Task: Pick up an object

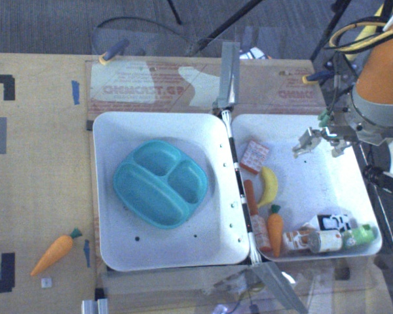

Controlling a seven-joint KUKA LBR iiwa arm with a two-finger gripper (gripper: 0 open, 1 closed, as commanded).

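My gripper point(322, 142) hangs over the upper right part of the right bin point(327, 182), its fingers spread open with nothing between them. Below and left of it lie a small pink-and-white box point(255, 156), a yellow banana point(269, 185), a red sausage-like stick point(249, 196) and a toy carrot point(275, 227). Along the bin's front edge rest a can point(312, 241), a black-and-white item point(333, 222) and a green bottle point(358, 235). The gripper touches none of them.
The left bin point(111, 136) holds a teal divided plate point(160, 182). A second toy carrot point(53, 254) lies on the bench outside the bins at the front left. A metal divider point(227, 77) runs between the bins. Cables point(354, 34) hang at the upper right.
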